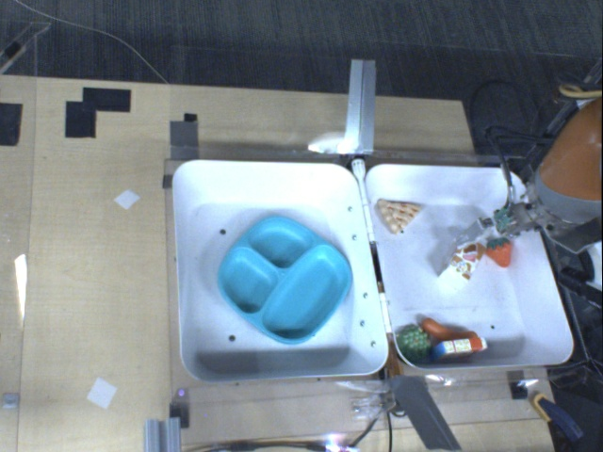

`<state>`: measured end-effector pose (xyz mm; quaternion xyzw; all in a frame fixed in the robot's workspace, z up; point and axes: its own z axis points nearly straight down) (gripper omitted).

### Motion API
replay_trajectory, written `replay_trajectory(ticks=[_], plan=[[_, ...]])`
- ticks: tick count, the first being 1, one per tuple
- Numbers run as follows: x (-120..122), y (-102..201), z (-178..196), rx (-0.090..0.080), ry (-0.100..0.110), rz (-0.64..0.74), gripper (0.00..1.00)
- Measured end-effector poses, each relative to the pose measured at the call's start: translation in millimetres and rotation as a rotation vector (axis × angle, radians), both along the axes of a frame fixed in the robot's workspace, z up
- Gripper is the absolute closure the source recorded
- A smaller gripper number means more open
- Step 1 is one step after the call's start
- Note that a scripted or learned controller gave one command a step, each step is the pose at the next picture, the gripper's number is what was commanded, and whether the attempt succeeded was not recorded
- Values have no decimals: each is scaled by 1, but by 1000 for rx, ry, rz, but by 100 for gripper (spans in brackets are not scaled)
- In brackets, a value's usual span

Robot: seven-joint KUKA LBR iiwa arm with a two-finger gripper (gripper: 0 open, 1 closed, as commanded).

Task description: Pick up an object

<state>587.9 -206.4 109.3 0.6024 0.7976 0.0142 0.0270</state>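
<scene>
- Camera view: the gripper [502, 220] hangs low at the right bin's [542, 347] far right side; whether it is open, closed or holding anything I cannot tell.
- Just below-left of it lie a small carton [462, 262] and an orange-red piece [499, 251], close enough to be the likely target.
- Nothing looks lifted, so the pick seems not yet done.
- Farther toward the near wall sit a green ball [412, 341] and a little bottle [458, 347].

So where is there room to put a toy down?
Bare floor rings the blue divided plate in the left bin. The right bin is free mid-floor between the waffle wedge and the bottle; crowded near the gripper.
</scene>
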Motion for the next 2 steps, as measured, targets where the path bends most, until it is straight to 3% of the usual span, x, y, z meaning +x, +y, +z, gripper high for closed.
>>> replay_trajectory(ticks=[2], plan=[[-11,-2,0,2,-3,-86,0]])
